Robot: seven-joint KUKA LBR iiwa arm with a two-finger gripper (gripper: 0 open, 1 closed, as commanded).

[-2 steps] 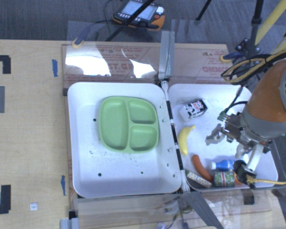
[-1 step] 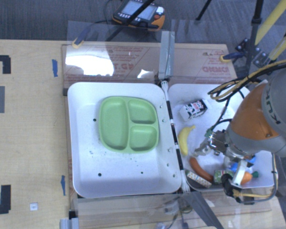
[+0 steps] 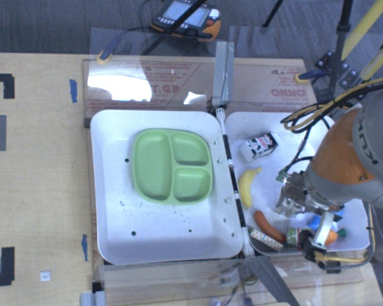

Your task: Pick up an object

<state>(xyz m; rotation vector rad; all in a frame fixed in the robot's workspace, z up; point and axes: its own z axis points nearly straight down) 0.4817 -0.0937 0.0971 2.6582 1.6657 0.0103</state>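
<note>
While the arm (image 3: 351,152) leans in from three o'clock over the right bin (image 3: 271,123), its claw (image 3: 292,203) hangs low above the clutter at the bin's five o'clock corner; whether it is wide or narrow I cannot tell. A banana (image 3: 247,185) lies at the claw's nine o'clock, near the bin's left wall. An orange sausage-shaped toy (image 3: 267,225) lies at the claw's seven o'clock. A small black-and-white carton (image 3: 259,145) rests toward eleven o'clock. On the worktop (image 3: 32,171), the left bin (image 3: 115,234) carries a green divided plate (image 3: 172,166).
</note>
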